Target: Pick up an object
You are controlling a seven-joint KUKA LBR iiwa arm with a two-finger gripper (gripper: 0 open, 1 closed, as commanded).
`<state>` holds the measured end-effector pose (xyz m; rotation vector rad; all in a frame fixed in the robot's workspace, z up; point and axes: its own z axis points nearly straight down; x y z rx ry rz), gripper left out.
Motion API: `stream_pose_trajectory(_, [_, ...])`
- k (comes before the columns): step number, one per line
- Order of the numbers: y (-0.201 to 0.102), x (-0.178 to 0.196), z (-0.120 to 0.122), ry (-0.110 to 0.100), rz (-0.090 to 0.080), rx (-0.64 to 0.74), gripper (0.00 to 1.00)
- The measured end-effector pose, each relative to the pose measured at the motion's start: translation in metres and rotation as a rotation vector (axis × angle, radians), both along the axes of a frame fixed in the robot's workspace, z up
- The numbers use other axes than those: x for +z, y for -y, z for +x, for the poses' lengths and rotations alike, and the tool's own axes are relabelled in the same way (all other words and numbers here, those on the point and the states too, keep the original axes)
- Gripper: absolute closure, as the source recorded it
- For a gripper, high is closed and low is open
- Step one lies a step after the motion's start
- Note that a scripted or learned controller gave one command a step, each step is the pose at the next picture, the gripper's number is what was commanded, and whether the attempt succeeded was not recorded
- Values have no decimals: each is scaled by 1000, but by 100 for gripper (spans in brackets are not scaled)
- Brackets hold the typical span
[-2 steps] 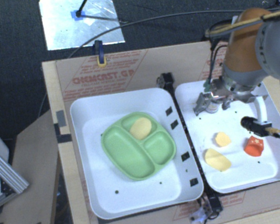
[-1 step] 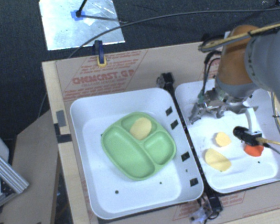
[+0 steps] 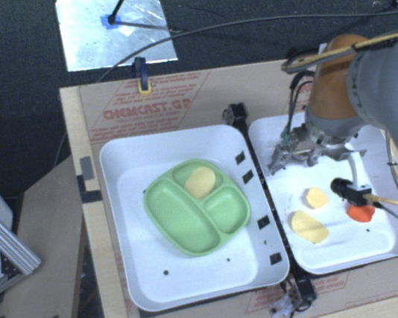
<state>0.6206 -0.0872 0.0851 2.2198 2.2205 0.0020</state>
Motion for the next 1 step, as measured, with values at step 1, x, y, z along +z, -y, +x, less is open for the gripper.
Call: stream_pose_trajectory(1, [0, 11, 1, 2, 0, -1, 100])
